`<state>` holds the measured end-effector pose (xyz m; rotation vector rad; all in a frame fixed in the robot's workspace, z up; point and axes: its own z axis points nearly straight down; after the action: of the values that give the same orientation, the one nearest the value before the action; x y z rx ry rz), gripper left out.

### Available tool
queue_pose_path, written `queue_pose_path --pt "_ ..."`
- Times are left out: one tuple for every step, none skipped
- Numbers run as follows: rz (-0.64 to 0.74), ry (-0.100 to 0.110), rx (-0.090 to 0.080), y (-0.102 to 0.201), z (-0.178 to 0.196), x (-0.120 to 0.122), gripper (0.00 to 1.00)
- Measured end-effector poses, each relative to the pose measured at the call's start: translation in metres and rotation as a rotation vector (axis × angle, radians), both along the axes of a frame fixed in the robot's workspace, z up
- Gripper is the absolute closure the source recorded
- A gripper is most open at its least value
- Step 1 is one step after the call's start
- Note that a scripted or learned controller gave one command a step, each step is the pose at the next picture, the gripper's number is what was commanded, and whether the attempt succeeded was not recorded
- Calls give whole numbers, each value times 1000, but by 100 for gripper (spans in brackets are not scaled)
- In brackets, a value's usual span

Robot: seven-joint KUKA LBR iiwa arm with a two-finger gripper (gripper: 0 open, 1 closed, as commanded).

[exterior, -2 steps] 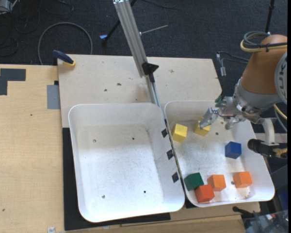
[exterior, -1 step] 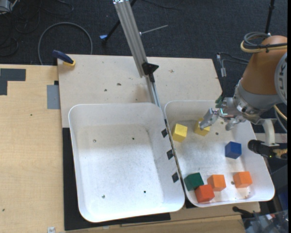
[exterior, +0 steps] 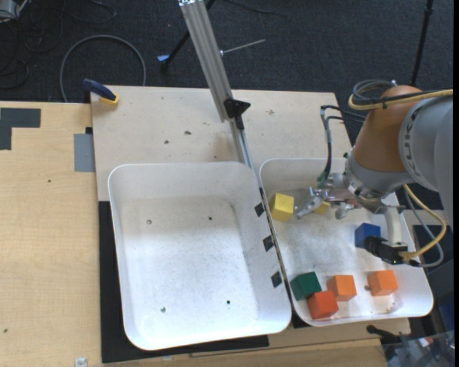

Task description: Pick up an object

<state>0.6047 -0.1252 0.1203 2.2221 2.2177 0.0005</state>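
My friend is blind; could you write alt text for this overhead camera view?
A grey and orange robot arm reaches into the right-hand white bin, which holds yellow, blue, green and orange blocks. Another white bin sits alongside.

Single fixed camera high above the bench (exterior: 176, 128), slanting down over both white bins (exterior: 130, 205).

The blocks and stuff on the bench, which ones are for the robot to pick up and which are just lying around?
For the job: gripper; yellow block; blue block; green block; red block; two orange blocks.

Just lying about: left bin; metal pole; clamp.
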Motion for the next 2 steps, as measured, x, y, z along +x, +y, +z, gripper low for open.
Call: queue_pose_path --pt "-4 5 2 -2 7 -1 100" --pt "0 -5 -2 -51 149 -17 100"
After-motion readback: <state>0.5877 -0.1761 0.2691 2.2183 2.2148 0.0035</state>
